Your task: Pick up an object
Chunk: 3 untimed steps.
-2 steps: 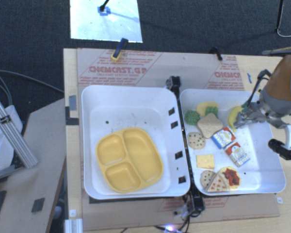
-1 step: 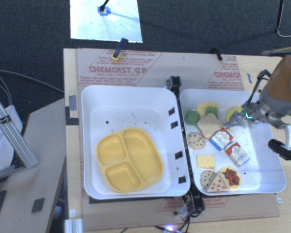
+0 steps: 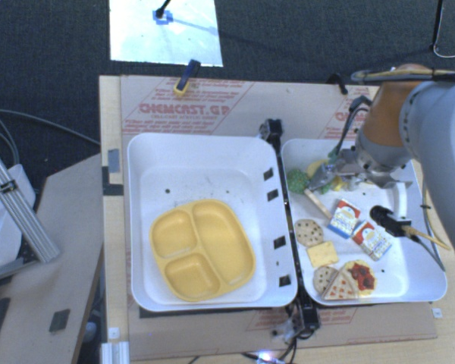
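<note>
The right bin (image 3: 421, 279) holds several toy foods. A green broccoli piece (image 3: 297, 180) and a small yellow item (image 3: 316, 168) lie at its upper left. My gripper (image 3: 327, 174) hangs low over that corner, right beside the yellow item and the broccoli. A pale stick (image 3: 315, 202) lies just below them. Two small red-and-blue cartons (image 3: 344, 218) (image 3: 372, 240) sit mid-bin. A brown cookie (image 3: 309, 232), a yellow cracker (image 3: 322, 253), a pizza slice (image 3: 327, 282) and a red-topped piece (image 3: 361, 275) lie toward the front. No item shows between the gripper's tips.
The left bin (image 3: 148, 158) holds a yellow three-section tray (image 3: 203, 249). A black-clipped divider (image 3: 280, 203) runs between the bins. The grey arm (image 3: 432, 127) covers the right bin's far right. Cardboard (image 3: 212, 105) lies under both bins.
</note>
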Tool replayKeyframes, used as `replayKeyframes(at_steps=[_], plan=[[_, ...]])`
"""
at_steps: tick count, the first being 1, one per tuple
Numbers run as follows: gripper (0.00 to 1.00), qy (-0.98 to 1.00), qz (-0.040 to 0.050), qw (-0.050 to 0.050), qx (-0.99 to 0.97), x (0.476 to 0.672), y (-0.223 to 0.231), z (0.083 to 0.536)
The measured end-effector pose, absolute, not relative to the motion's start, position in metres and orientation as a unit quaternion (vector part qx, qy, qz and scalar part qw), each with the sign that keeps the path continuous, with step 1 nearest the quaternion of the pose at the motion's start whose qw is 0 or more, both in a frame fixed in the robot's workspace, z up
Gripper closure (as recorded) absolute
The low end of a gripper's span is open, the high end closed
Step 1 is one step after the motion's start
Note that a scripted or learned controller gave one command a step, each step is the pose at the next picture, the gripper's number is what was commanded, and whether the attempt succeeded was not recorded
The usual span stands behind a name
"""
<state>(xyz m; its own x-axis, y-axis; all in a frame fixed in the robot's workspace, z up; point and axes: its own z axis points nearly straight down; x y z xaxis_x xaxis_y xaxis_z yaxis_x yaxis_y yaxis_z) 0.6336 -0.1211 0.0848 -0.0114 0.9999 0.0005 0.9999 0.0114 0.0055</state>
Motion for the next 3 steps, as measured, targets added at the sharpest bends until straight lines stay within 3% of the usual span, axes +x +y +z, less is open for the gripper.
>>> replayKeyframes(at_steps=[1,2,3], plan=[[0.00,0.704,-0.0026,-0.002,0.710,0.524,-0.176,0.084],[0.00,0.709,0.0010,0.002,0.705,0.553,-0.171,0.101],[0.00,0.711,0.0026,0.000,0.703,0.508,-0.063,0.189]])
